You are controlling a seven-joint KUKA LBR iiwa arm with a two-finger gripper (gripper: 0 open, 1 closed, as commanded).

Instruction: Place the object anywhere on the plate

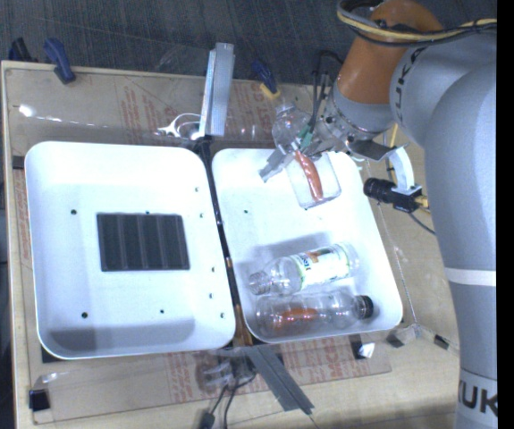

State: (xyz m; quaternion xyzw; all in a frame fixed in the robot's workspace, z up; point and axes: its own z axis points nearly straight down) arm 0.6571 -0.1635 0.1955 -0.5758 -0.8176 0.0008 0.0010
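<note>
**Bottle lifted, carry to the plate comes next**

I read this as the transport step. My tool (303, 150) is over the far end of the right bin (239, 231), and it appears to have a clear plastic bottle (315, 179) with a red-orange band pinched at its upper end; the bottle hangs tilted below the fingers, seemingly clear of the bin floor. The fingers look closed around it, though the clear plastic makes the exact contact hard to judge.

Two more clear bottles lie on their sides at the near end of the same bin: one with a green and white label (306, 268), and one with a dark cap (315, 311) just in front of it, touching or nearly so.

The dark ribbed plate (143, 241) sits in the middle of the left bin (60, 186), well apart from the tool.

Next, I judge, the arm has to travel left across the divider between the bins with the bottle kept high enough to clear both rims, then come down over the plate and let go. A loose grip could drop it midway.
</note>
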